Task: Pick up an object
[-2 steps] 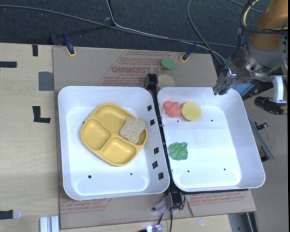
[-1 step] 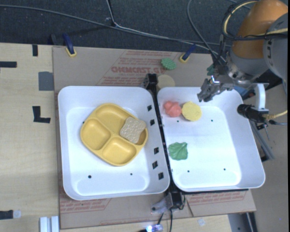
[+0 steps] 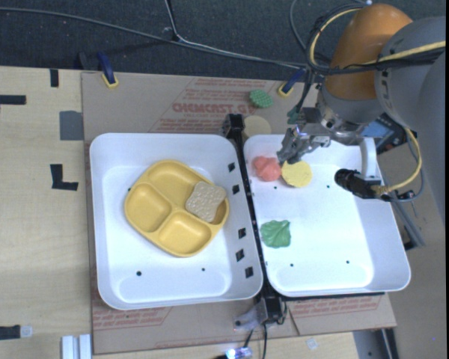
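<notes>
A small pink, rounded soft-looking object (image 3: 266, 168) is noted in the right-hand shallow white bin (image 3: 359, 275), close to that bin's upper left corner. Touching it at its 3 o'clock side lies a flat yellow disc-shaped object (image 3: 298, 175). A green leaf-shaped piece (image 3: 275, 233) rests lower in the same bin, at 6 o'clock from the pink object and well apart from it.

The hand (image 3: 290, 154) of the grey arm is positioned just above the pair, at roughly 1 o'clock from the pink object, with its dark tips near the gap between pink object and yellow disc. Whether the hand is spread or pressed together cannot be told, and nothing is seen pinched in it. The orange band (image 3: 367, 47) of the arm is observed at 1 o'clock from the hand.

In the left-hand shallow white bin (image 3: 112, 275) a yellow plastic tray with compartments (image 3: 161, 208) is recorded, with a tan slice of toy bread (image 3: 206, 201) lying at its 3 o'clock edge. Outside the bins, on the brown cardboard sheet (image 3: 165, 99) covering the counter, a small green ridged round object (image 3: 260, 97) is seen at 12 o'clock from the pink object.
</notes>
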Robot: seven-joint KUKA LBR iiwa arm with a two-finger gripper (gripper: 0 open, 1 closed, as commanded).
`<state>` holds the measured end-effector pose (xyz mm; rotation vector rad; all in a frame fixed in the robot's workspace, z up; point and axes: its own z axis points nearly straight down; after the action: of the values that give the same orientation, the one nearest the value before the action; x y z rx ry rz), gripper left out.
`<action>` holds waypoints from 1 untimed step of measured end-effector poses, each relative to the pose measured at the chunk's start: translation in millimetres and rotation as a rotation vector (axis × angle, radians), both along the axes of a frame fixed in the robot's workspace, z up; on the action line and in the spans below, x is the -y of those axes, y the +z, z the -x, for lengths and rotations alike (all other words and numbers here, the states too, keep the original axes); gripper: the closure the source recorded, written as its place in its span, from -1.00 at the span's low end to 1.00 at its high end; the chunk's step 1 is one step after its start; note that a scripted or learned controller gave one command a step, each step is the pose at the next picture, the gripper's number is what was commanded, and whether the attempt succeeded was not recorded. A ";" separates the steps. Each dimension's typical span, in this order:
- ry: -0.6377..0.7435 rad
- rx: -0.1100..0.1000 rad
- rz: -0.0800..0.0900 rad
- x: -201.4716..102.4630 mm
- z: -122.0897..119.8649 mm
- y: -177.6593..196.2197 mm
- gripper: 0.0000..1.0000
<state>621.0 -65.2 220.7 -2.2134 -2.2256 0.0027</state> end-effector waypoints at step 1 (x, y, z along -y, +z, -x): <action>0.002 0.001 -0.001 -58.1 8.9 9.7 1.00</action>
<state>612.2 -7.0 230.3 -2.2117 -2.2275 0.0000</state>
